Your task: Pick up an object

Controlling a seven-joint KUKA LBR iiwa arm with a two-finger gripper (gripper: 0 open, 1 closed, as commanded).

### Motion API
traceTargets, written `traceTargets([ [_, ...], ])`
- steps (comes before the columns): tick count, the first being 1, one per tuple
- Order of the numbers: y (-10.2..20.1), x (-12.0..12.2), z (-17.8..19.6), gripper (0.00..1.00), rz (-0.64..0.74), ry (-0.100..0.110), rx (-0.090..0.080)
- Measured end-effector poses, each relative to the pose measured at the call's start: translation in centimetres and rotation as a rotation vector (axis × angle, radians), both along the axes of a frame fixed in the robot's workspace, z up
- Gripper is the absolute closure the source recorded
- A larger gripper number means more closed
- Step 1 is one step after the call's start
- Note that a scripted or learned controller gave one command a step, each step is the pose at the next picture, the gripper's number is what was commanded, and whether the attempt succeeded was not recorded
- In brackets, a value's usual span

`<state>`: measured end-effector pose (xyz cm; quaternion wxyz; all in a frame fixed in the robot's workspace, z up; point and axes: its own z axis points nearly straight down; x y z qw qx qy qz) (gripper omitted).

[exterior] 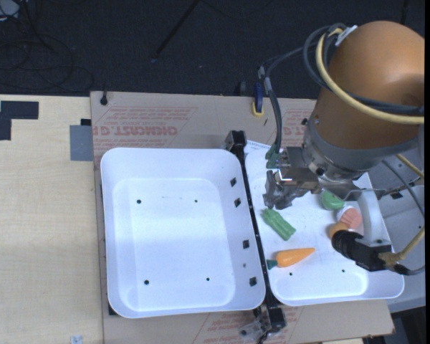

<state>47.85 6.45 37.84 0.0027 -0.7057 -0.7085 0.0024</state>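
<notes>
The arm reaches over the right bin (322, 285) from the upper right. Its gripper (276, 198) hangs low over the bin's left side, just above a green ridged block (279, 224) that lies on the bin floor. An orange carrot (295, 256) with a green stub lies nearer the front. A green round piece (332, 201) and a pink-and-orange object (346, 222) lie to the right, partly hidden by the arm. Nothing shows between the fingers.
The left bin (118, 264) stands beside the right one, with a black divider strip (247, 221) between them. Cardboard (165, 124) lies under both bins. The arm's bulk covers the right bin's far corner.
</notes>
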Motion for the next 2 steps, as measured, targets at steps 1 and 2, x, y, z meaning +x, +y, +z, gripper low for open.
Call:
traceTargets([
  [1,0.2,3.2,7.8,1.00,-0.002,-0.013,0.000],
  [2,-5.9,-0.1,-4.0,1.00,-0.010,0.010,-0.003],
])
